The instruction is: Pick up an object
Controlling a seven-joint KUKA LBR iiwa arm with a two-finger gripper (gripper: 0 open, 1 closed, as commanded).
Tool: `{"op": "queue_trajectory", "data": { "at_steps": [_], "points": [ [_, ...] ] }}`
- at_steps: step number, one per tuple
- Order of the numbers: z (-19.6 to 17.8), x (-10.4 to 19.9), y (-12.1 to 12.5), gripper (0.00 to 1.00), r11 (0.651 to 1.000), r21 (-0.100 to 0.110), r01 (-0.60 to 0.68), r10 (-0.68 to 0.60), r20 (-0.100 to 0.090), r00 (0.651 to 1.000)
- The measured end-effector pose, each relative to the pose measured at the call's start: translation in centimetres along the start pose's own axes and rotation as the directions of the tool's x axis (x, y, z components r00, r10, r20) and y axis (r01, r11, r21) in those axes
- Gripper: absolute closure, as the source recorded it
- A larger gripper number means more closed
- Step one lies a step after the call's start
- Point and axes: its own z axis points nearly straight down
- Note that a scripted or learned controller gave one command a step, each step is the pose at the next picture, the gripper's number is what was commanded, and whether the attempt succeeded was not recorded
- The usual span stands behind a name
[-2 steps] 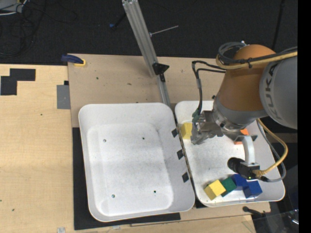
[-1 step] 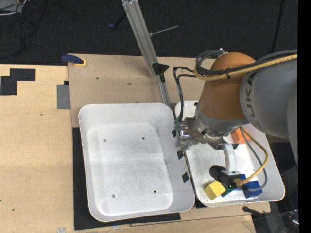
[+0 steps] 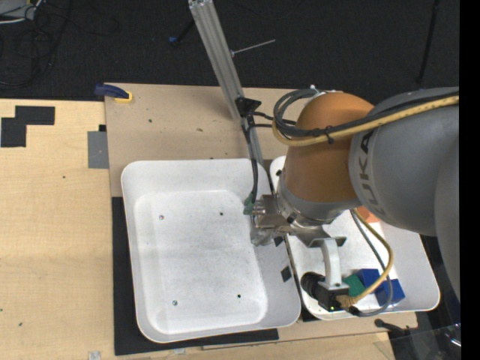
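My gripper (image 3: 264, 226) hangs low over the left edge of the right bin (image 3: 427, 295), close to the ridge between the two bins. The big orange wrist and grey arm cover most of that bin. A blue object (image 3: 373, 283) lies near the bin's front, with a small green piece (image 3: 352, 283) touching its left side. A sliver of an orange object (image 3: 365, 215) peeks out from under the arm at the bin's right. Nothing shows between the gripper's tips.
The left bin (image 3: 150, 178) lies beside the gripper, its floor marked by a few dark specks. A slanted aluminium rail (image 3: 221, 58) rises behind the bins. Bare wooden bench lies to the left and behind.
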Motion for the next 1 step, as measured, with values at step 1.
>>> {"op": "queue_trajectory", "data": {
  "at_steps": [1],
  "points": [
    [0.05,-0.29,0.10,0.00,1.000,-0.001,-0.007,0.007,0.002,1.000]
  ]
}}
